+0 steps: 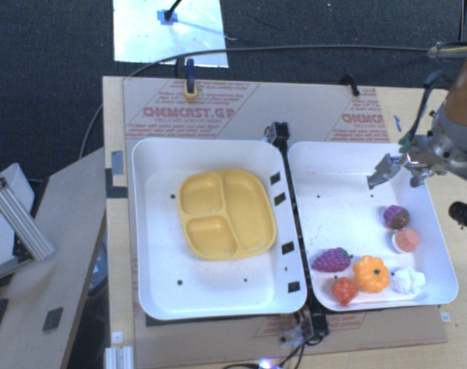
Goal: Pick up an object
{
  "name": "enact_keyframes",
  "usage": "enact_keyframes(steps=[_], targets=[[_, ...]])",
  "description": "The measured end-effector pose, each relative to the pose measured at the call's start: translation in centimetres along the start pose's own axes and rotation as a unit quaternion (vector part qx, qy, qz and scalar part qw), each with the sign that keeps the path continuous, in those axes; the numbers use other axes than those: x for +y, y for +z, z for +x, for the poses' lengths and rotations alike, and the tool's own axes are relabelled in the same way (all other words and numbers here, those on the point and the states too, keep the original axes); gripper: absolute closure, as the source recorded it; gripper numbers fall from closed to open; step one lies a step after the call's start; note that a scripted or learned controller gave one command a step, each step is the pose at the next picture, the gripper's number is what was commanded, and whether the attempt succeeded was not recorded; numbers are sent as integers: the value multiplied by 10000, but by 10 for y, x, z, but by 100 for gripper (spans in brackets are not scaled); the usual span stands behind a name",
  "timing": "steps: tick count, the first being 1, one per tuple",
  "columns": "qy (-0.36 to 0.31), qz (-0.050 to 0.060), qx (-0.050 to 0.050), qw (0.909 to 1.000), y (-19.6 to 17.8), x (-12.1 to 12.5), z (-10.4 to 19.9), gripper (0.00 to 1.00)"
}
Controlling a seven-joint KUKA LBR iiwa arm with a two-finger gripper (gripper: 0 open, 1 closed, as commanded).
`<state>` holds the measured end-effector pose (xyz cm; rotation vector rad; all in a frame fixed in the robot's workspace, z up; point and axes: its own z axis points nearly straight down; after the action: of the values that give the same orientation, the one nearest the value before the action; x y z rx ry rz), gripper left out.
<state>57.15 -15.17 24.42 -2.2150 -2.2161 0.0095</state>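
Fingers point(401, 169) apart, above purple toy point(396, 217)

Fixed overhead camera, slanted down

Two white bins point(218, 302), one yellow tray point(225, 214), six small toy foods point(369, 274).

Arm point(458, 106) cut off at right edge, claw point(398, 171) fingers perhaps parted, too small to tell
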Motion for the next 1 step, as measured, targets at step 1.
enact_keyframes(steps=[1], targets=[[-14,-58,-10,10000,-7,2,0,0]])
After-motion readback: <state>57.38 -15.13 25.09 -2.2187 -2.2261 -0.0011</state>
